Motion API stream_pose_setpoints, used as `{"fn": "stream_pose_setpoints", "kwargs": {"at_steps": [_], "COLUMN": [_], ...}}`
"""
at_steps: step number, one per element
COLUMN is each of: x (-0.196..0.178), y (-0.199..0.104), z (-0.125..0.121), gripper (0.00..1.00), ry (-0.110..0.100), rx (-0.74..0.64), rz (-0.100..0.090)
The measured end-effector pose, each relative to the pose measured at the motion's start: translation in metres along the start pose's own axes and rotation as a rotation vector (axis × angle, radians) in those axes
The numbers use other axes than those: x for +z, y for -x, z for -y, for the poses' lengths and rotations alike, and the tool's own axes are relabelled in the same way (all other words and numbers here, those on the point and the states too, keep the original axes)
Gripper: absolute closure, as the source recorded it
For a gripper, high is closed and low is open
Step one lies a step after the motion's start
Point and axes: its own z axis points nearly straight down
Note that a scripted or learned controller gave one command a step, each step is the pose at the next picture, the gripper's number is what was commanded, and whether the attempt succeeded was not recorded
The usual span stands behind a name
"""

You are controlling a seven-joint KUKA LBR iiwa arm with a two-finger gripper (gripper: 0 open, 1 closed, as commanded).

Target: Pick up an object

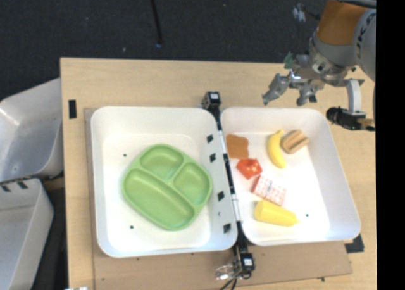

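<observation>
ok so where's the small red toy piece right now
The small red toy piece lies in the right white bin, near its left wall, between the flat brown piece and the pink-and-white block.

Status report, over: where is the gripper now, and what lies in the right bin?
Gripper open, nothing between fingers, above right bin's far rim. Banana, bread roll, red piece in bin, untouched. Nothing in the way.
</observation>
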Motion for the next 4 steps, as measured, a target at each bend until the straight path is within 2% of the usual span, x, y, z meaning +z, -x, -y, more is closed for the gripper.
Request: {"fn": "stream_pose_setpoints", "kwargs": {"at_steps": [1, 2, 3, 4], "x": [0.046, 0.108, 0.092, 0.046], "y": [-0.006, -0.009, -0.008, -0.004], "z": [-0.002, -0.005, -0.007, -0.004], "gripper": [0.0, 0.0, 1.0, 1.0], "ry": [-0.001, -0.002, 0.006, 0.008], "rx": [-0.003, -0.005, -0.007, -0.001], "rz": [-0.001, -0.001, 0.001, -0.001]}}
